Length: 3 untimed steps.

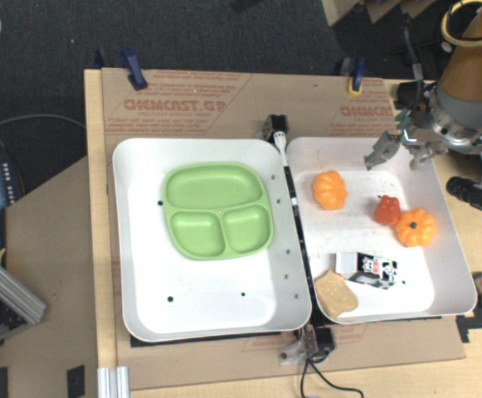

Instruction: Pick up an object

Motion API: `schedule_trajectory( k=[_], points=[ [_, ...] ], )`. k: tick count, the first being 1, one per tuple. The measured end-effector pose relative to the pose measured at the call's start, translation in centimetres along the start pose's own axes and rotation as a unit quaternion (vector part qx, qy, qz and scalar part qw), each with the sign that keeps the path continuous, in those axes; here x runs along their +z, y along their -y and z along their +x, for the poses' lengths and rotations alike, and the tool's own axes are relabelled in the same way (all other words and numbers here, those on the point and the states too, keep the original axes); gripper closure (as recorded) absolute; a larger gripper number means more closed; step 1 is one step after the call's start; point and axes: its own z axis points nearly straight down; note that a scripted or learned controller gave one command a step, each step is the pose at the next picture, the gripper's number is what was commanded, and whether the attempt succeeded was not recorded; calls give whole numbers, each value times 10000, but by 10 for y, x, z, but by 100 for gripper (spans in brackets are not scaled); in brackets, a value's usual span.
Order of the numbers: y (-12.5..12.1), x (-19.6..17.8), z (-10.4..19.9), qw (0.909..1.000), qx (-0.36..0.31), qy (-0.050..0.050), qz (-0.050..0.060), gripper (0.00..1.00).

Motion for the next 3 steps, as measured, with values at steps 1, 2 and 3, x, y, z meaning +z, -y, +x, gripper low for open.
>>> schedule_trajectory(
  k=[1, 2, 3],
  points=[
    [41, 108, -42, 10000, 20, -11, 36, 0],
    [37, 91, -40, 10000, 3, 9, -18, 100],
    [-37, 102, 38, 10000, -43, -6, -36, 100]
  ],
)
